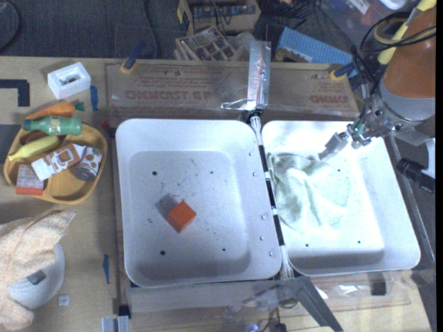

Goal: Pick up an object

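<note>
**Ana:** Camera view from above — where is the thing to pick?

**Ben:** Two candidates. A pale green cloth (pixel 304 192) lies crumpled in the right bin (pixel 387 247), spread over its left half and bunched against the wall next to the other bin. An orange block (pixel 182 216) sits in the left bin (pixel 138 151), a little below the middle of its floor, alone, with a dark shadow at its upper left.

**Ana:** And the gripper?

**Ben:** The gripper (pixel 331 146) hangs over the upper part of the right bin, pointing down and to the left, its tip at the upper right edge of the cloth. I cannot tell whether it touches the fabric, nor how it is set; it is too small and blurred against the white.

**Ana:** The arm?

**Ben:** The arm (pixel 408 75) comes in from the upper right of the frame, orange band above the wrist, black cables looped beside it.

**Ana:** Anything around the bins?

**Ben:** On the desk (pixel 83 241) at the left of the frame, a yellow bowl (pixel 66 189) holds toy food, including a green bottle (pixel 54 126). A small white box (pixel 69 79) stands above it, and a beige cloth (pixel 31 244) lies at the lower left.
</note>
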Robot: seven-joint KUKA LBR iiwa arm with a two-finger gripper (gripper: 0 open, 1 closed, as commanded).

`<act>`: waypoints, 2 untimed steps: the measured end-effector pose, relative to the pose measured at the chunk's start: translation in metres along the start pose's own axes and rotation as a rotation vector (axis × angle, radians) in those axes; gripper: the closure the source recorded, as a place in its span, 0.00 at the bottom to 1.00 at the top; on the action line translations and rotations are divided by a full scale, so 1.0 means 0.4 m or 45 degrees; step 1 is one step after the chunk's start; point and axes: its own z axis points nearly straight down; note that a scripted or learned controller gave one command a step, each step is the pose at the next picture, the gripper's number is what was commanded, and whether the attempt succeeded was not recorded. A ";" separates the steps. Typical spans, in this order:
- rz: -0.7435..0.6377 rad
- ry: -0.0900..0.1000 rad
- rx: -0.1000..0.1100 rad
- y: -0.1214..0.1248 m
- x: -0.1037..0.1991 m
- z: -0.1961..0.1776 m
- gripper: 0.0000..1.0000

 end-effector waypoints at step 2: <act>0.006 -0.004 -0.006 -0.001 -0.008 -0.027 0.00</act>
